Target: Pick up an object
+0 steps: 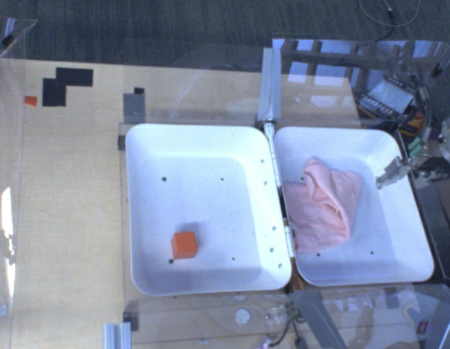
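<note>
While tool [393,171] hovers — pink cloth [326,202] nearby | orange block [185,245] well apart

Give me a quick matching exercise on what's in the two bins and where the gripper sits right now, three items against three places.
Things:
1. orange block
2. pink cloth
3. gripper

Places:
A. crumpled against the right bin's left wall
B. over the right bin's right rim
C. left bin, near its front-left corner

Pairs: 1-C, 2-A, 3-B
</note>
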Controlling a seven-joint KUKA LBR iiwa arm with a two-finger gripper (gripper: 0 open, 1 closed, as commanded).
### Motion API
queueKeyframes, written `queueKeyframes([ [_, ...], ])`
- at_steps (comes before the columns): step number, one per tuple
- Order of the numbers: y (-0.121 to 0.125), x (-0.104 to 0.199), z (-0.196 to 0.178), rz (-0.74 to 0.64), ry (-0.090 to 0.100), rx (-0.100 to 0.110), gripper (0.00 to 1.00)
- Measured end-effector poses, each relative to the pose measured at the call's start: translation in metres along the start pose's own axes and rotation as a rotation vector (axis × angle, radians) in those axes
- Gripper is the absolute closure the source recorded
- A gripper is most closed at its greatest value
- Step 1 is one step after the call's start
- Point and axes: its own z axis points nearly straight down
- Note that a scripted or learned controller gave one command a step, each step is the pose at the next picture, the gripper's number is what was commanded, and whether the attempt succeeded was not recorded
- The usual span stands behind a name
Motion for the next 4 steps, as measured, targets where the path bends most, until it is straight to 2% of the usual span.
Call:
queueKeyframes([
  [1,0.009,0.02,0.139,0.057,0.001,-0.001,0.0],
  [2,0.008,0.054,0.15,-0.03,-0.006,-0.023,0.0],
  [3,0.029,0.101,0.151,-0.039,-0.004,-0.023,0.0],
  [4,0.085,0.106,0.151,-0.146,-0.004,-0.018,0.0],
])
